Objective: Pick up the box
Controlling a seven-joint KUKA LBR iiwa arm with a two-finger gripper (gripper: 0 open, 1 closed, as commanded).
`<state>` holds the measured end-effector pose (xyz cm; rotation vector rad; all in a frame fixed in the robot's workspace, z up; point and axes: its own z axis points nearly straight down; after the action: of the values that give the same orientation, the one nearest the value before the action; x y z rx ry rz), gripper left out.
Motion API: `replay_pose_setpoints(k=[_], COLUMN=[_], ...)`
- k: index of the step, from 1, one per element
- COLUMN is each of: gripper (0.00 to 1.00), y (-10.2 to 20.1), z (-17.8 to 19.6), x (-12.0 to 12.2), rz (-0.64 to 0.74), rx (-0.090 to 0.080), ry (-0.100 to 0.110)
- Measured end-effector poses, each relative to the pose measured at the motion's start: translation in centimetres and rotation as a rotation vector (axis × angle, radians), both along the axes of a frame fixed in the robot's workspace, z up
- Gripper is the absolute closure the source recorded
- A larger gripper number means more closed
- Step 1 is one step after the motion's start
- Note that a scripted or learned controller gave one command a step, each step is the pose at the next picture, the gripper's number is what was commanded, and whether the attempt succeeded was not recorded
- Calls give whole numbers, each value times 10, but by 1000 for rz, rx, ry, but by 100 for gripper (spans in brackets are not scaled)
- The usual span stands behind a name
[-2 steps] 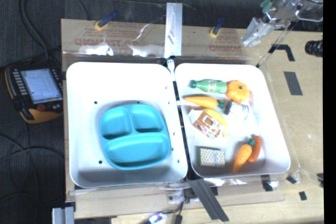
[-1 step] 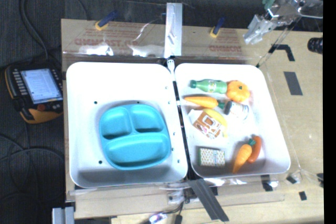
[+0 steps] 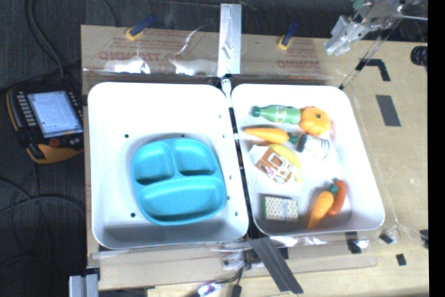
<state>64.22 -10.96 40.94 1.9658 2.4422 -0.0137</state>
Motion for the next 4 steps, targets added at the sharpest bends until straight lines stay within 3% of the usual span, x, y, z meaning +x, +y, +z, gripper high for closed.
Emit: replay_pose_setpoints(k=[4], gripper=[100], y=[1], z=[37], x=[3], rz=[-1], rx=[-14], ry=[-3])
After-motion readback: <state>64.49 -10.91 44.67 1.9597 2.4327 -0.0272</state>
